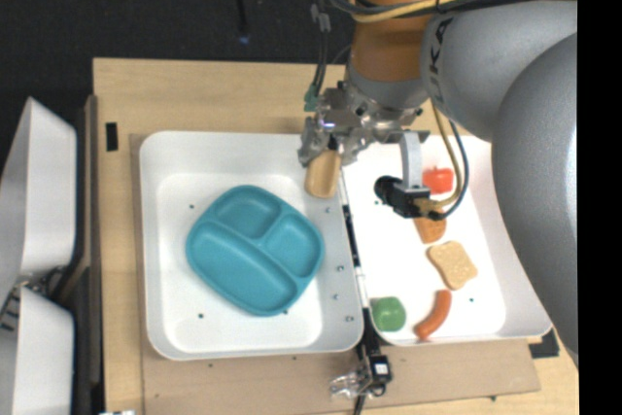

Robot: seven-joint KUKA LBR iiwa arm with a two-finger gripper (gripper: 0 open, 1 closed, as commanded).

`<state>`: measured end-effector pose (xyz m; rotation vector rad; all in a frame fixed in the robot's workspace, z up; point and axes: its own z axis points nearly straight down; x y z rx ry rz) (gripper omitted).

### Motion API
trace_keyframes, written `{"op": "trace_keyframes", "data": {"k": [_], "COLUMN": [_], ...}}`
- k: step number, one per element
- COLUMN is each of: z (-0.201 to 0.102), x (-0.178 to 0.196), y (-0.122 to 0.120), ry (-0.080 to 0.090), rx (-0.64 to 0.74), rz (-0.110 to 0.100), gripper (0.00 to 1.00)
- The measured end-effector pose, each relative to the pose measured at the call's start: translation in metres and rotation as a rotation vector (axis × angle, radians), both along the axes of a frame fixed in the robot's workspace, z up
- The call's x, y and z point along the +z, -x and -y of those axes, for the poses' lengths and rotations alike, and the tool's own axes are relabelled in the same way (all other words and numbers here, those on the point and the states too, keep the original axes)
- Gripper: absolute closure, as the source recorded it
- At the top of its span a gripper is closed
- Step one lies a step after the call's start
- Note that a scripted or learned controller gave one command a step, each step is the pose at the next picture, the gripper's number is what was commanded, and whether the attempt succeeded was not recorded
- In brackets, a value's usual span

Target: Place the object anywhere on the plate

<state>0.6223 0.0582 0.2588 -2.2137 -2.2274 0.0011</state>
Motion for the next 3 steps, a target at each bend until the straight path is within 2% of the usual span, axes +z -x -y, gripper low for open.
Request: {"op": "trace_keyframes", "data": {"k": [2,3], "z": [-0.099,-0.096], "x": [-0.026,-0.025], "y": [0.016,0.015], "ry": [0.000,0.000], "rx": [0.001,-0.003], "rz": [-0.002,-0.001], "gripper": [1.00,0.00]}}
